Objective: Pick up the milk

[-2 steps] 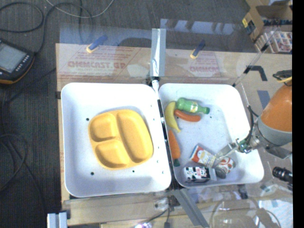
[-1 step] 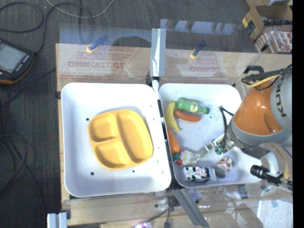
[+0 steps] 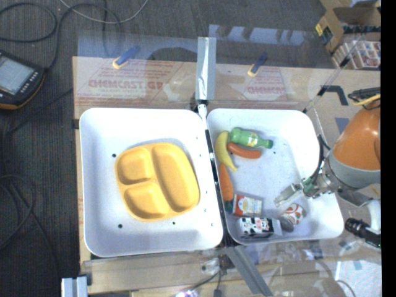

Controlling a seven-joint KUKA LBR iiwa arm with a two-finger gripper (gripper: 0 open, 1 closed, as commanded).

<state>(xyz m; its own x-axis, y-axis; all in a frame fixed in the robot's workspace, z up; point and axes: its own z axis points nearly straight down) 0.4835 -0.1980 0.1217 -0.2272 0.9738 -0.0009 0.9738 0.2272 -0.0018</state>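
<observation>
Camera view, starting at the lower edge of the frame: the milk (image 3: 255,226), a small black-and-white cow-patterned carton, lies on its side against the bottom wall of the right bin (image 3: 309,119). That looks like where loose items slide and settle. Its label is too small to read. Just to its right is a small red-and-white can (image 3: 292,215), tipped over. My gripper (image 3: 289,194) hangs right above that can, to the upper right of the milk and apart from it. Whether I am released or clenched I cannot tell, and nothing shows in my grasp. Just above the milk sits a red-orange carton (image 3: 248,205), touching or nearly so. Along the bin's left wall lie a carrot (image 3: 226,184) and a banana (image 3: 223,151), with a sausage (image 3: 244,151) and a green bottle (image 3: 250,139) higher up. The left bin (image 3: 99,166) holds a yellow divided tray (image 3: 158,179). Farthest off, at upper left, a clear sheet (image 3: 124,84) carries red print that seems to read CHEMCAST.
</observation>
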